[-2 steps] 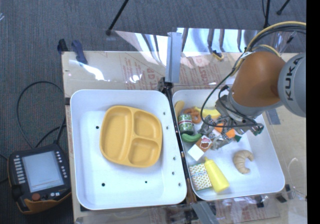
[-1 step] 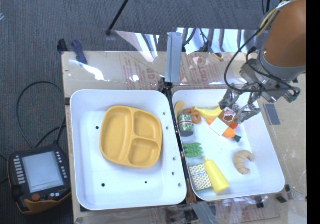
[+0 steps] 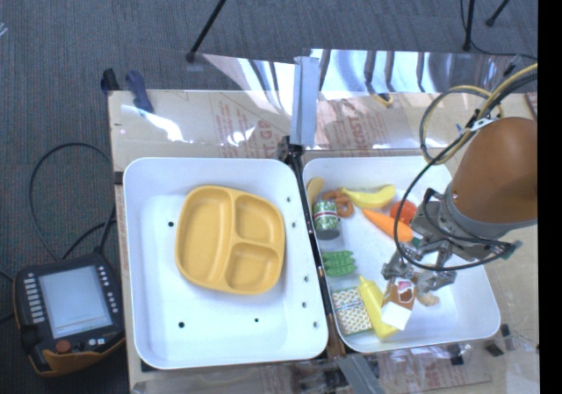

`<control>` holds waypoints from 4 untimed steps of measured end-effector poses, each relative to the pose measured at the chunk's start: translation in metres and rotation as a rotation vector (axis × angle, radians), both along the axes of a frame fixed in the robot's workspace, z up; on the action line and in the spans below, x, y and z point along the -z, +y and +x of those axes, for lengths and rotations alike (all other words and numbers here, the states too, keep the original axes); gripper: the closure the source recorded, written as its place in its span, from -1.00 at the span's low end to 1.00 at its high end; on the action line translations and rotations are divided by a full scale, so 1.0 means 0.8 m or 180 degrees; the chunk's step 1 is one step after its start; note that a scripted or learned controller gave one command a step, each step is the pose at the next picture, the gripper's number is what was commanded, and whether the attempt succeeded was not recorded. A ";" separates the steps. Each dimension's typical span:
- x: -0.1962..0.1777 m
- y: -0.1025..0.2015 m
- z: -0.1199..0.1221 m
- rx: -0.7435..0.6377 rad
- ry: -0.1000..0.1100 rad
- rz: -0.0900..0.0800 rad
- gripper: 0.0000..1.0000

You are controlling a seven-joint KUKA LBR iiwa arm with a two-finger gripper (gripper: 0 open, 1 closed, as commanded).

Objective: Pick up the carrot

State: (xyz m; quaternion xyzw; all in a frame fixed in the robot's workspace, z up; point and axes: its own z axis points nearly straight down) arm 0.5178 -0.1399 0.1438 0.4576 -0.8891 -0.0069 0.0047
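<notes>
Glossy yellow plastic plate (image 3: pixel 231 239); smooth white plastic bins (image 3: pixel 140 208); matt orange carrot (image 3: pixel 386 224).

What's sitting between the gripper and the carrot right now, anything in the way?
Nothing visible blocks it. The gripper hangs over the right bin, just below the carrot, with only bare bin floor between them. The banana lies on the carrot's far side, close beside it.

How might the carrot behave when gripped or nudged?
The carrot looks like a smooth toy, so probably stiff and light. Its tapered, rounded shape may slip from the fingers or roll. Lying close to the banana, it could be nudged against it.
</notes>
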 end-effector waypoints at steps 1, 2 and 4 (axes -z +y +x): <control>0.071 -0.039 0.051 -0.0574 -0.0057 0.0003 1.00; 0.072 -0.089 0.160 0.0220 -0.0053 -0.0008 1.00; -0.134 -0.088 0.164 0.0392 -0.0094 -0.0026 -1.00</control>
